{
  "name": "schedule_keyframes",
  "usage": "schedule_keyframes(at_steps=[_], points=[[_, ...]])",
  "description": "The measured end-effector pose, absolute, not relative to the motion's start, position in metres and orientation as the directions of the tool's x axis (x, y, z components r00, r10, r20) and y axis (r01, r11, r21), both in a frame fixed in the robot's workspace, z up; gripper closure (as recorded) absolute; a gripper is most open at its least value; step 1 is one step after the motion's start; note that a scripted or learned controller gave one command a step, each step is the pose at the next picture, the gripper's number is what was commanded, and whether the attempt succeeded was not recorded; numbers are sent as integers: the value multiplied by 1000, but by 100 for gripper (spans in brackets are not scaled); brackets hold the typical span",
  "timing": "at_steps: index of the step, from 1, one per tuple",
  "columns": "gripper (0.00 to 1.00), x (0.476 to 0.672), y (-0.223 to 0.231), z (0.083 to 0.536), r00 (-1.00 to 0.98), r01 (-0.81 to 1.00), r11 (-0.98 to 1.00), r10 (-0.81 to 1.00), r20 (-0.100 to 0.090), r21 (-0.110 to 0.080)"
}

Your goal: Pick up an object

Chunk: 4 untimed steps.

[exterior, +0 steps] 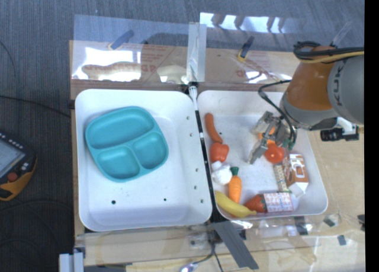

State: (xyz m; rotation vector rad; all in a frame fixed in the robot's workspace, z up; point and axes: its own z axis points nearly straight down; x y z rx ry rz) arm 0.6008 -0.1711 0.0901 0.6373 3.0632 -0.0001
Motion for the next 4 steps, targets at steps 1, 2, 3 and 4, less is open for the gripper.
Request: schedule_keyframes(at_steps=[1, 2, 3, 4], points=[[0, 604, -144, 90, -920, 391, 920, 391, -14, 2], [0, 520, -178, 91, -914, 405, 914, 405, -14, 0], [0, 594, -169, 90, -923, 385, 923, 385, -16, 2], [0, 634, -110, 90, -663, 749, 663, 749, -11, 7]])
